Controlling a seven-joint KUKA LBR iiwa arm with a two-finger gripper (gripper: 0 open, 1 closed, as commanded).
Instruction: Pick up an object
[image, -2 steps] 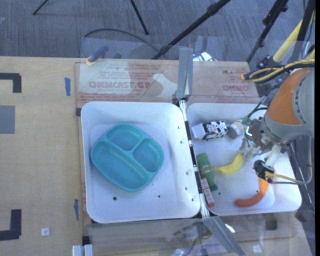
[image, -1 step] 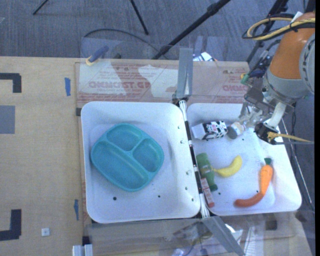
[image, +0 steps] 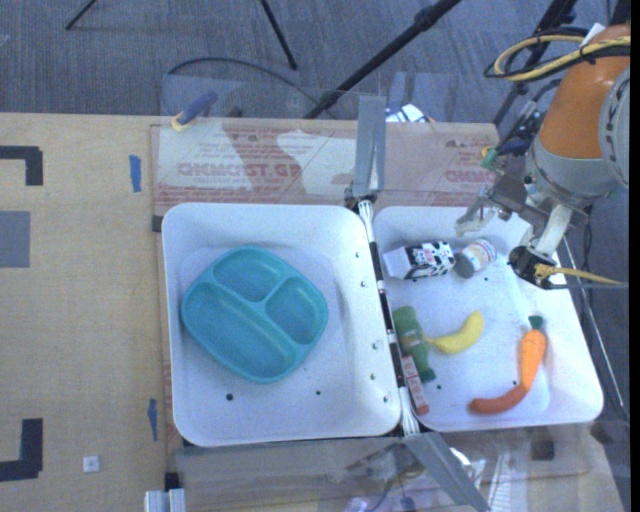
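Small jar (image: 474, 257) lying on its side near far edge of right bin (image: 580, 330), just beside cow-print carton (image: 428, 260). Claw (image: 505, 222) just above and beyond it, fingers spread, pinching nothing. Advised: descend straight, straddle jar across its narrow width, clear of carton. Banana (image: 459, 335) and carrot (image: 522, 370) toward near edge.

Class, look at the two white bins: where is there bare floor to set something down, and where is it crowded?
Left bin: bare floor along the near edge and right side of the blue tray. Right bin: a bare patch between the banana and carrot. Crowded: its back, around the milk carton, small jar and gripper, and its left wall by the green bottle.
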